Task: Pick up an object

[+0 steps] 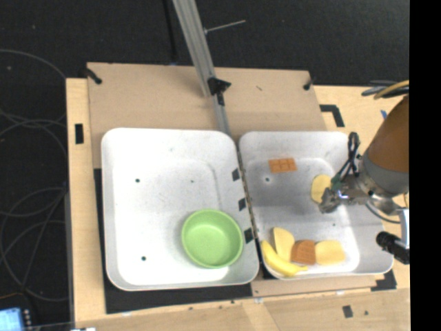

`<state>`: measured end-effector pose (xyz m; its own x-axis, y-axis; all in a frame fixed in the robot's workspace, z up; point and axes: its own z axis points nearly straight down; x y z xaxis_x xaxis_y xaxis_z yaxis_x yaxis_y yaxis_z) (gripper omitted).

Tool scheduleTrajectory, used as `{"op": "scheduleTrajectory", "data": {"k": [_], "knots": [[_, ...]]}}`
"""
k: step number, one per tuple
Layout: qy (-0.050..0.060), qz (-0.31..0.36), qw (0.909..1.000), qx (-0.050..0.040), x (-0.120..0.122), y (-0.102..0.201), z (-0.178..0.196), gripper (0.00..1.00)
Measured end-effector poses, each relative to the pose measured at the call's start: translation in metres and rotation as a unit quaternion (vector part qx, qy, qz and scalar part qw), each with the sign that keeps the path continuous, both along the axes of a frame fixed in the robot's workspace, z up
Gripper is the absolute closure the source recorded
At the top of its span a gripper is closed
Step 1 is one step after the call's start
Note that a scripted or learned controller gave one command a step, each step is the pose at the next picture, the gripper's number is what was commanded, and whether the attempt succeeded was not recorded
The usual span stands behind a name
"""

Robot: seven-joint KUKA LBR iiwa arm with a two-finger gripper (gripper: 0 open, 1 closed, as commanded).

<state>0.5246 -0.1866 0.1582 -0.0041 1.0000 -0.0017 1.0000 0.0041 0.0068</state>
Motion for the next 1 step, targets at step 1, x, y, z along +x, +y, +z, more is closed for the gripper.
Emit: {"op": "scheduleTrajectory", "data": {"k": [1], "knots": [[0.000, 0.000, 1.0000, -0.0005, -0.0062, -0.0080, 0.0539, 1.00]]}}
